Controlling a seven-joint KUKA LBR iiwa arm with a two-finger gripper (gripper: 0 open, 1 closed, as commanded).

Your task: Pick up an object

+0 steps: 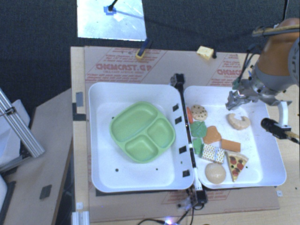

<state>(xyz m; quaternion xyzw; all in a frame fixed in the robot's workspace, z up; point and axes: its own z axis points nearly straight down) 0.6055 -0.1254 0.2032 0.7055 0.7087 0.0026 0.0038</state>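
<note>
My tool [233,101] hangs just above the croissant [239,121], grip unclear; it looks light, rigid; I'd pinch its middle.

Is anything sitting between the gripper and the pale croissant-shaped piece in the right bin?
Nothing visible does. The gripper hangs over the right bin, just up and left of the croissant-shaped piece, with bare white bin floor between them. The nearest other item, the cookie, lies off to the left, outside that gap.
</note>
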